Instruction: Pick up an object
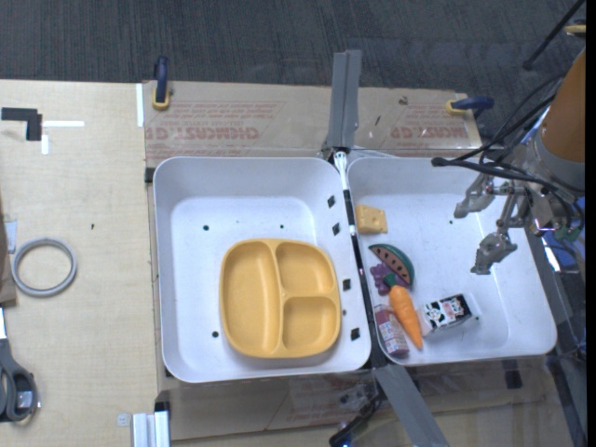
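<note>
The right bin (pixel 521 338) holds a yellow cheese wedge (pixel 372 219), a watermelon slice (pixel 394 261), purple grapes (pixel 380 277), an orange carrot (pixel 405 316), a dark red item (pixel 391 333) and a small black-and-white milk carton (pixel 450 312). My gripper (pixel 484 231) hangs over the right side of this bin, above and to the right of the carton. Its fingers are open with nothing between them. A yellow divided plate (pixel 279 298) lies in the left bin (pixel 186 203).
A divider post (pixel 345 91) stands between the bins at the back. On the bench to the left lie a grey tape roll (pixel 42 266) and scissors (pixel 14 394). Clamps (pixel 161 82) hold the cardboard behind the bins. Cables (pixel 494 152) trail near the arm.
</note>
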Robot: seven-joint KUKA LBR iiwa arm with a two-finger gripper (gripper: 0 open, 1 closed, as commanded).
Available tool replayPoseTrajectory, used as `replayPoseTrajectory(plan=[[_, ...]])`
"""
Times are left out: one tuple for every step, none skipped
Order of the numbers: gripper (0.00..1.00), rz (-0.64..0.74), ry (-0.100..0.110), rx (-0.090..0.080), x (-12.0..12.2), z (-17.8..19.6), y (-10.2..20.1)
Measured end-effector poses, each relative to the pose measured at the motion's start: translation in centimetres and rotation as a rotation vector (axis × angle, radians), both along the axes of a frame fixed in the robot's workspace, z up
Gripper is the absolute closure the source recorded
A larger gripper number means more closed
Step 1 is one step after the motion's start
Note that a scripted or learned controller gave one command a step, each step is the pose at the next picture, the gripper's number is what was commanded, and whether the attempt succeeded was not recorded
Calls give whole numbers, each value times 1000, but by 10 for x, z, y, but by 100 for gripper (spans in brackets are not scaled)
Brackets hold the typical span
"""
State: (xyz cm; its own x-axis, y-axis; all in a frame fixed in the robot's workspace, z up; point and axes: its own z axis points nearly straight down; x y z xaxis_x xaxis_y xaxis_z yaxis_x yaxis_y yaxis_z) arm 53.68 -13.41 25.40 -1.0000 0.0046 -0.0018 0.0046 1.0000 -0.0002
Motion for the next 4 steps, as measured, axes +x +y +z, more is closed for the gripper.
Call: replayPoseTrajectory(plan=[[0,-33,1,0,-28,-107,7],[0,-552,0,0,7,-155,2],[100,-549,-2,-1,8,-145,3],[100,-305,0,0,17,-162,-10]])
